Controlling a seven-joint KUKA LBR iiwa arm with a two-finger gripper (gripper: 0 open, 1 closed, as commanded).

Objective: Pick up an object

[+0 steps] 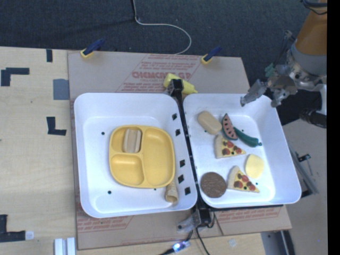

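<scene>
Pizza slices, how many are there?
2, both in the right bin: one pizza slice in the middle, the other pizza slice near the front, beside the brown cookie.

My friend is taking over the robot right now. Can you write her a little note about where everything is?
Pincer: at the right bin's top right corner, holding nothing.
Right bin: bread roll, watermelon slice, green pepper, two pizza slices, brown cookie, yellow piece.
Left bin: yellow tray with a tan piece in one compartment; another tan item beside it.
Done: nothing picked.
Left: grab one.
</scene>
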